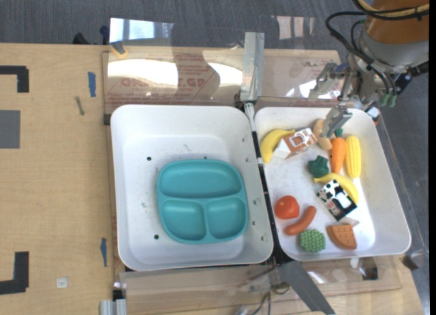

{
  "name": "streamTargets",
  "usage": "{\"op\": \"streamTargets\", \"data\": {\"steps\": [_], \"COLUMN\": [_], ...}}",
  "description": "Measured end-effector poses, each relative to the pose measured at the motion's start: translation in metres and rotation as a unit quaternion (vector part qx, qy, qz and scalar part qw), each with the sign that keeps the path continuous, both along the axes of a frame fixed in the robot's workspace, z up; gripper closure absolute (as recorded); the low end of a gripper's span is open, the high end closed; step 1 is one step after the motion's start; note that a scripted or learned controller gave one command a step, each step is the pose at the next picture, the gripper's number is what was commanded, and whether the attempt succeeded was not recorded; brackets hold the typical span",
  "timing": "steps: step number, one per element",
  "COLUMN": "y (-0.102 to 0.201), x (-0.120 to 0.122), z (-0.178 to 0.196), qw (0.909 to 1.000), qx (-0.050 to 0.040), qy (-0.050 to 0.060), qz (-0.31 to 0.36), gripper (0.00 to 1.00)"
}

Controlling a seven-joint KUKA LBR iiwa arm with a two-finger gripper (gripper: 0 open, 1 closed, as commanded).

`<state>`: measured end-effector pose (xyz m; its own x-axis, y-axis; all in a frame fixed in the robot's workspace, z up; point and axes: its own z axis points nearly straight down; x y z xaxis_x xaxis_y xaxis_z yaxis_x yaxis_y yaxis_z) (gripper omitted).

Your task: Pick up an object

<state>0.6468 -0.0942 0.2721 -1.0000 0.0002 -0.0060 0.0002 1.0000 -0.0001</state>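
Reaching from right, end effector [335, 121] over toys [320, 170]

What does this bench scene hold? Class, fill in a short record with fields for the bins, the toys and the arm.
left bin: teal tray
right bin: toy food
top toys: banana, corn, carrot
bottom toys: tomato, sausage, broccoli
gripper: over right bin's top edge, by the carrot
held: nothing seen
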Motion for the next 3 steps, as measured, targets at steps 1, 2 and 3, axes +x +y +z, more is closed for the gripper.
{"op": "streamTargets", "data": {"steps": [1,2,3], "y": [-0.033,-0.059,-0.033], "x": [-0.093,-0.058,-0.123], "z": [-0.118,-0.183,-0.183], "qw": [0.9966,0.9965,0.9971], "qx": [0.0007,-0.0001,-0.0001], "qy": [0.006,-0.003,-0.002], "qz": [-0.082,-0.083,-0.076], "gripper": [0.0,0.0,0.0]}}
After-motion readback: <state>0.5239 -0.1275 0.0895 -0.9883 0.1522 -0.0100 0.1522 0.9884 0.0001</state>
